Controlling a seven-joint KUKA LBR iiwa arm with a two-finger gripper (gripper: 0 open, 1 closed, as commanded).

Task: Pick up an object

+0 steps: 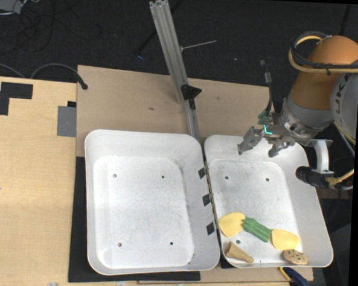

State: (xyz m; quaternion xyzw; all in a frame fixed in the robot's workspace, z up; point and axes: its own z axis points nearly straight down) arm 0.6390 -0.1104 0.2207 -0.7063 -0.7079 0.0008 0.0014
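Yellow-and-green toy point(258, 229), cone point(239, 252) and cookie point(295, 256) lie along the right bin's point(274, 175) near edge. I see my gripper point(263, 142) spread, holding nothing, above its far edge: approach step, so I must come down over one object.

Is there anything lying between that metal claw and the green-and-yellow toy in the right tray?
No. In the camera view, bare white floor of the right bin separates the open two-finger gripper from the green toy with yellow ends.
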